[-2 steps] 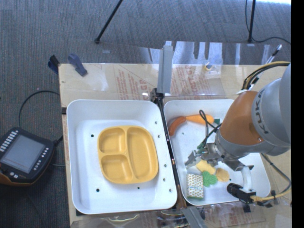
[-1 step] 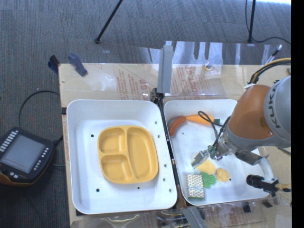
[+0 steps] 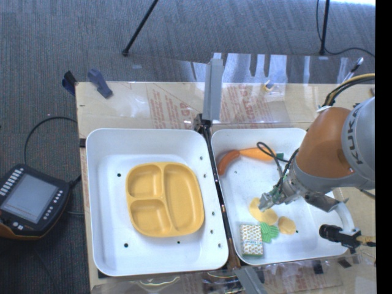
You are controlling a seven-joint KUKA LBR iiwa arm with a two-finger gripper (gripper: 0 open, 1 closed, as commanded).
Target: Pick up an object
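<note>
Nothing is being held yet: the gripper [image 3: 268, 201] is being poised low in the right bin [image 3: 245, 141], lower right of the frame, over a yellow piece [image 3: 262, 213]. Jaw state cannot be told. The grasp and lift are remaining.

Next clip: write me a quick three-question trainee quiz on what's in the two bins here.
1. True or false: the yellow divided plate lies in the left bin.
2. How many compartments does that plate have?
3. The gripper hovers over which item in the right bin? A) orange banana-shaped toy B) pale yellow piece C) checkered packet

Key: 1 true; 2 three; 3 B.
</note>
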